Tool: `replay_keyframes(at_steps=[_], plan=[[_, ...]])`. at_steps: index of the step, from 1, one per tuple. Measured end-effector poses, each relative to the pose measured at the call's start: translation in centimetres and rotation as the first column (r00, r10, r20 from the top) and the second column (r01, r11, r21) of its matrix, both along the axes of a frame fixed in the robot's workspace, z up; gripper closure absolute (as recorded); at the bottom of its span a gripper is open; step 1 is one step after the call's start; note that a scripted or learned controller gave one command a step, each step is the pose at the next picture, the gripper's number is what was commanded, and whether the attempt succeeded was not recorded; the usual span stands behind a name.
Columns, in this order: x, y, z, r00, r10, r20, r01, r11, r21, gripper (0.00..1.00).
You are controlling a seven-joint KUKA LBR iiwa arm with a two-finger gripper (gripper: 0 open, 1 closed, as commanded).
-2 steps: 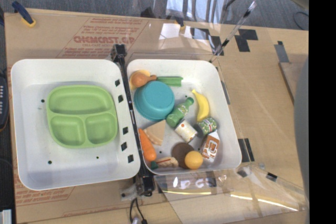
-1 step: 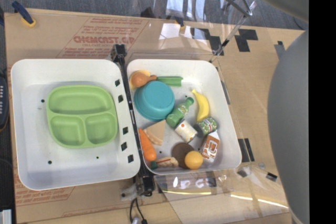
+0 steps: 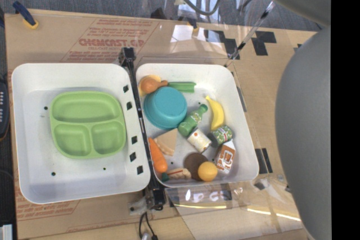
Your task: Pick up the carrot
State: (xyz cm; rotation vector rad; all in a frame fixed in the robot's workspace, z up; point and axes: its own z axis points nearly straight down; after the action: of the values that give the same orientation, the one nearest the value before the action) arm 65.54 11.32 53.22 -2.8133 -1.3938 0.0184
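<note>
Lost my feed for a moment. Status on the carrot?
Carrot lying along the left wall of the right bin, untouched. Sandwich slice against its right side, teal bowl just above. Grey arm at right edge.

Green tray (image 3: 87, 123) left; blue bowl (image 3: 165, 107), banana (image 3: 216, 112), perhaps bread (image 3: 167, 142).

red print on the brown paper sheet (image 3: 107, 36) behind the left bin reads "chemcast gp" in large outlined letters. smaller red lines run above and below it, slanted, too small to read. the same red print shows faintly on the sheet along the bottom left edge, also unreadable. in the right bin, the small green can (image 3: 223, 135), the orange and white carton (image 3: 225, 159) and the green bottle (image 3: 193, 121) carry labels, but their lettering is too blurred to make out.
</note>
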Motion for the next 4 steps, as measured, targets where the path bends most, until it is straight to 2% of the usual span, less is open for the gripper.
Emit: replay_keyframes(at_steps=[1,2,3,4], plan=[[-0.1,4.0,0.3,0.974,-0.227,0.010,0.227,0.974,-0.002,0.00],[-0.6,6.6,1.0,0.806,-0.592,0.009,0.592,0.806,-0.001,0.00],[-3.1,10.0,-19.7,0.773,-0.634,-0.004,0.634,0.773,-0.020,0.00],[-2.7,1.9,-22.7,0.755,-0.655,0.005,0.655,0.755,-0.012,0.00]])
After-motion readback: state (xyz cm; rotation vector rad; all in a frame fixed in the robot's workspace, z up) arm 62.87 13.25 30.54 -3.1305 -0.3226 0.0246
